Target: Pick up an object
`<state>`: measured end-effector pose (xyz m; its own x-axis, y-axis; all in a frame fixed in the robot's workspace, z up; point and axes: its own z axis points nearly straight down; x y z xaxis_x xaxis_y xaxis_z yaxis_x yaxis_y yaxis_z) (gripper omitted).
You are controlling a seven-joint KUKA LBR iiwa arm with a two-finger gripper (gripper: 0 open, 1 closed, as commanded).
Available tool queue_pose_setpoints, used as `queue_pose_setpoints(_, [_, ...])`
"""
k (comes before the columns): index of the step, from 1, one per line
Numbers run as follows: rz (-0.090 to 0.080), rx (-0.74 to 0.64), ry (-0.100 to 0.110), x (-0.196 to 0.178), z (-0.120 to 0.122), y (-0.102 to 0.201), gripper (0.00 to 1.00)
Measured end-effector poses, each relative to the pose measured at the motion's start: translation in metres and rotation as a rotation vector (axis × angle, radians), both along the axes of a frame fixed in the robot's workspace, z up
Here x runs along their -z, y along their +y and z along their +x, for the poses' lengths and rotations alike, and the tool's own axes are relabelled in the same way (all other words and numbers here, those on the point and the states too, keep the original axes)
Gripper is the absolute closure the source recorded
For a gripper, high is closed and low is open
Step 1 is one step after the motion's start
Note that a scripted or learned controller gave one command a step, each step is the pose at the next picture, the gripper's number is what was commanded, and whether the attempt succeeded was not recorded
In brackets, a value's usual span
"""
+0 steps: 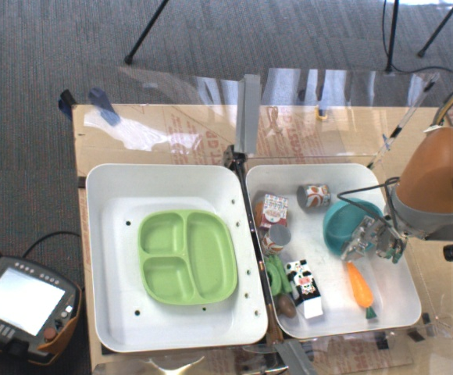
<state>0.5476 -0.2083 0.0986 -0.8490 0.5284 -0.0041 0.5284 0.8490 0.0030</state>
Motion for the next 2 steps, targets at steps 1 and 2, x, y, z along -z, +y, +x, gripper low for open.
queue_pose_setpoints(1, [-0.004,-0.012,-0.010,-0.120,0.037,0.018,1.00])
queue_pose_setpoints(2, [0.000,-0.215,0.005,0.011,0.026,0.102,1.00])
